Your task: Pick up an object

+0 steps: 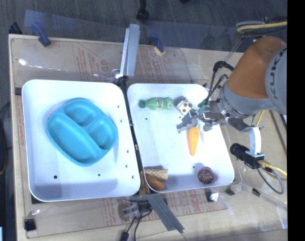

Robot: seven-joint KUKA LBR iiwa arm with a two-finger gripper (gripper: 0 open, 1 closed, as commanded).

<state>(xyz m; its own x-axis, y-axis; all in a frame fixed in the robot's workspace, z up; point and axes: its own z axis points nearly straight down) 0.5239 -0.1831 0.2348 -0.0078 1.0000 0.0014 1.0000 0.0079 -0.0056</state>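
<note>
A: Where do we stand on the pick?

B: We see the gripper (191, 120) low in the right bin (157, 149), its jaws just above the top end of the carrot (193, 140). Whether they are released or clenched, we cannot tell.

A: And the carrot?

B: It lies on the bin floor. Beyond it sits the green bottle (157, 103); nearer us, a dark round fruit (206, 174). We judge nothing lifted yet; grasp and raise remain.
</note>
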